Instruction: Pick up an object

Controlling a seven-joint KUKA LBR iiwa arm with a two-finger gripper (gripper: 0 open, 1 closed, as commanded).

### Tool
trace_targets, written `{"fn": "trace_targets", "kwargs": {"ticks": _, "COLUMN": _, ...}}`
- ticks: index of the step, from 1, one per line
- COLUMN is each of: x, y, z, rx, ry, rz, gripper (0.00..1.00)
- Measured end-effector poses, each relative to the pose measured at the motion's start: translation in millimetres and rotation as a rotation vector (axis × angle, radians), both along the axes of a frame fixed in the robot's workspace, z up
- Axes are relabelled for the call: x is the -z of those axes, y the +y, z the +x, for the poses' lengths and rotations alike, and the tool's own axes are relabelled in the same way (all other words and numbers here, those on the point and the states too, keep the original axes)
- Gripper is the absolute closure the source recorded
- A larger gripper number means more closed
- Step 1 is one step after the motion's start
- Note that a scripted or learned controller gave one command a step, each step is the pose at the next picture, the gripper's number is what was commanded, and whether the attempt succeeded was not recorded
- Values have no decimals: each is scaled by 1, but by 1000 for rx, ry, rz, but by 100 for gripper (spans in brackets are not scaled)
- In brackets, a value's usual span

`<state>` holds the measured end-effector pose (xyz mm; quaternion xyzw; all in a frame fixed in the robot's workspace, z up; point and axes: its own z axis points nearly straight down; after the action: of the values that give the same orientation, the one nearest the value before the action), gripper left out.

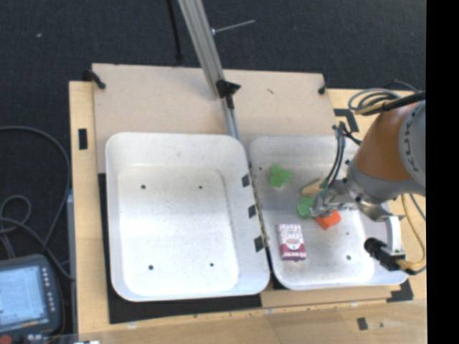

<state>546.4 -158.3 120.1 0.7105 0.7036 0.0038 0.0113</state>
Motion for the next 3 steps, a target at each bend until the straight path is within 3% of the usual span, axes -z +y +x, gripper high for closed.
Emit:
{"fn": "trace_targets", "kwargs": {"ticks": 1, "x": -53, "y": -9, "z": -5, "rx": -6, "ry": 14, "rz": 8, "gripper": 100}}
{"fn": "trace_targets", "kwargs": {"ticks": 3, "x": -172, "y": -12, "z": 2, "rx": -14, "ry": 13, "rz": 8, "gripper": 100}}
